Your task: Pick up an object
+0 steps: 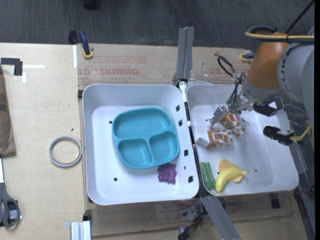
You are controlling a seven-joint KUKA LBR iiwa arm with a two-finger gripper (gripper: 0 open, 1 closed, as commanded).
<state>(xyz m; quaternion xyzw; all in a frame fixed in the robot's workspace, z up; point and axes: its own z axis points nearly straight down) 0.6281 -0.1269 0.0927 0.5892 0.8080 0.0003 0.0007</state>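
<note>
My gripper (pixel 220 115) hangs low in the right bin (pixel 270 159), just left of an orange-and-white carton (pixel 234 124) and seemingly touching it. A second orange-and-white carton (pixel 219 138) lies just below it. Near the bin's front edge rest a yellow banana (pixel 230 176) and a green pod-shaped thing (pixel 207 176). The orange band of the arm (pixel 265 64) stands above the bin's back right corner.
The left bin (pixel 95 179) holds a blue divided plate (pixel 146 137) and a purple grape cluster (pixel 168 173) at the plate's front corner. A grey ring (pixel 65 151) lies on the bench to the left. A metal divider post (pixel 184 54) rises between the bins.
</note>
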